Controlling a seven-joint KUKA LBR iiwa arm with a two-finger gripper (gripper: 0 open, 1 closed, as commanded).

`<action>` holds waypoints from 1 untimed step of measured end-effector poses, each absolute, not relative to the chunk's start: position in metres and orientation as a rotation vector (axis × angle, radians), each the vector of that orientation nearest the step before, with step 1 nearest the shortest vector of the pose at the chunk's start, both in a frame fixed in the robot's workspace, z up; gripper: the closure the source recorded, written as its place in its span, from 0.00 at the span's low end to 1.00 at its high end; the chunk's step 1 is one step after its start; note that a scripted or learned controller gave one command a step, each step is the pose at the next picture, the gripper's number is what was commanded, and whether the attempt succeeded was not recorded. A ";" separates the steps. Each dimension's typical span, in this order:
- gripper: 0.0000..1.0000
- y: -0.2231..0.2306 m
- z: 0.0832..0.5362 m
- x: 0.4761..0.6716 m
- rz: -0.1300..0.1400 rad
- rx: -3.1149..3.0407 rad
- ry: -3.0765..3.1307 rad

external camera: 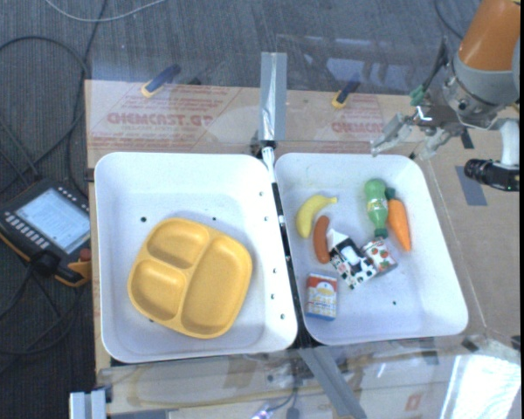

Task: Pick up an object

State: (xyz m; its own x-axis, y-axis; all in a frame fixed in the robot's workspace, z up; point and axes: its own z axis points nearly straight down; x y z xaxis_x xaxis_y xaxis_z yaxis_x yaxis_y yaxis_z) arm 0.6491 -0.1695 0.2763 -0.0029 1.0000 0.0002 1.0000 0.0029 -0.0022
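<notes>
The pincer (410, 136) hangs spread apart and empty above the right bin's (437, 308) far rim. The carrot (399, 223) lies apart from the clutter; I'd drop straight onto it.

The bench (192, 120) bears two white bins side by side. The left bin (113, 234) touches the right bin (437, 260).

Dark grey carpeted floor (201, 24), thin pale cable (87, 11) looping across it, black-and-orange handheld pendant (44, 230) lying left of the brown surface (183, 116), bright daylight
</notes>
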 end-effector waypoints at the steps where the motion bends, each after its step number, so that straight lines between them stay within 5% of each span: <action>1: 0.00 -0.201 0.131 0.619 0.007 -2.341 -2.095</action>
State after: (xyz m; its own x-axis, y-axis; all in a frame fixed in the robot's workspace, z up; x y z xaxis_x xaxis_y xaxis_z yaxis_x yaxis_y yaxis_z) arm 0.6189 -0.2012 0.1314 0.1106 0.9939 -0.0032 0.9939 -0.1106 -0.0033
